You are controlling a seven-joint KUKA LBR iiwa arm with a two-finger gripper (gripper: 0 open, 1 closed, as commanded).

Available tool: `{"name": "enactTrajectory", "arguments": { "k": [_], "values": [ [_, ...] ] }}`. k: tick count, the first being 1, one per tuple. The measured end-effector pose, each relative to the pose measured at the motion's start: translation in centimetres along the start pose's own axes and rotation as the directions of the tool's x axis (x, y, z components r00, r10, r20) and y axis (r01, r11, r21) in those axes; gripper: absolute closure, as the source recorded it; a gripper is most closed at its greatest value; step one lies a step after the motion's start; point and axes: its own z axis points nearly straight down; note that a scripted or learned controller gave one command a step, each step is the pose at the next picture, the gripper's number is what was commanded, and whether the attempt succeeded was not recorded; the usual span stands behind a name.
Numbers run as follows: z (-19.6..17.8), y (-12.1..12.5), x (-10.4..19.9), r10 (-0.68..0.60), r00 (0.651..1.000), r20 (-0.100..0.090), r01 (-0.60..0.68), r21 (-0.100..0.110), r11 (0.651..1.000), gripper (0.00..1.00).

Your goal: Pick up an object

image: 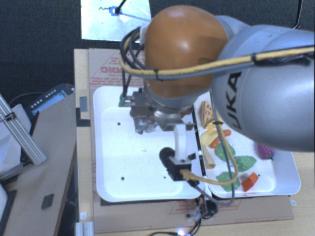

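Gripper point(142, 116), grip state impossible to tell, hangs over the left bin point(113, 151); the toys point(243, 160) lie right of it, so a grab here likely catches nothing

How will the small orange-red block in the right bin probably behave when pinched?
The orange-red block looks flat-sided and angular, so it probably will not roll. It is small, so likely light and easily nudged aside.

The right bin point(278, 178) holds a waffle piece point(206, 113) at its far left corner, a purple lump point(266, 151) toward its right wall and a red block point(249, 181) near its front rim. Just left of that bin, the gripper point(142, 118) hangs over the left bin point(118, 176).
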Motion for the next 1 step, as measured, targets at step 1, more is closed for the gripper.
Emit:
{"name": "enactTrajectory", "arguments": {
  "k": [1],
  "values": [
    [-17.91, 0.01, -0.12, -0.003, 1.000, -0.017, 0.003, -0.033, 0.999, 1.00]
  ]
}}
